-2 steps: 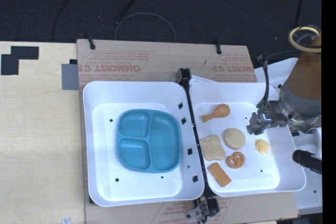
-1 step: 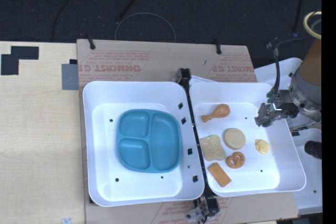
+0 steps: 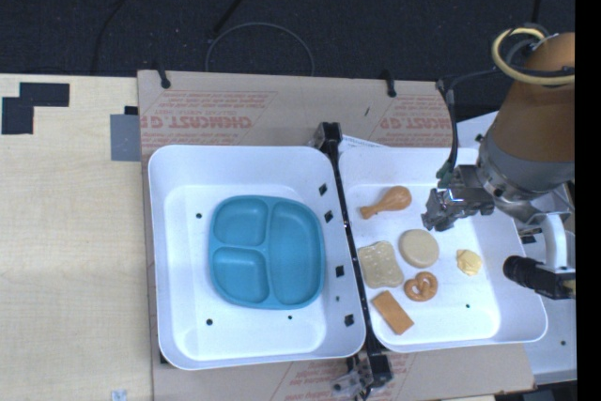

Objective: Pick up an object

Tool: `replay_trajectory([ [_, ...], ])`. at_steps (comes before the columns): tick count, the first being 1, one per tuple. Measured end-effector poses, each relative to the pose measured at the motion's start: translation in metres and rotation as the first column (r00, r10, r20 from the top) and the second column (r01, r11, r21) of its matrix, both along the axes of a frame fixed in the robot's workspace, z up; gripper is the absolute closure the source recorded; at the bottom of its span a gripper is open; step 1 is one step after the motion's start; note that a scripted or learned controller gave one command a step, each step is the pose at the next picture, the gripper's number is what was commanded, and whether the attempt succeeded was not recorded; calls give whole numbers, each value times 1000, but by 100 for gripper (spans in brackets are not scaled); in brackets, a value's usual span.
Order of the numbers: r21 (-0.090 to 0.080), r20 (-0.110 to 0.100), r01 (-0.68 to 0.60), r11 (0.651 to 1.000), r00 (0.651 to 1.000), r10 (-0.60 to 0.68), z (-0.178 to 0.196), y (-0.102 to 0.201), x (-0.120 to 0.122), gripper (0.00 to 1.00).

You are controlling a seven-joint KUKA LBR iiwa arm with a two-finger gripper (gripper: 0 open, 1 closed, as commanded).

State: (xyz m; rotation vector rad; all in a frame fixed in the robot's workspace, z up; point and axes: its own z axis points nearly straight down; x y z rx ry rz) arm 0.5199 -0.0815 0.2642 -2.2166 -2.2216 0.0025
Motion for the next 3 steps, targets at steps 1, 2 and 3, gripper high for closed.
replay_trajectory([
  [1,1,-2,-2,1000,1000,2,-19,53,-6,100],
  [2,1,0,-3,1000,1000,3,-18,112,-7,100],
  [3,0,-3,-2,1000,1000,2,-36,159,-16,100],
])
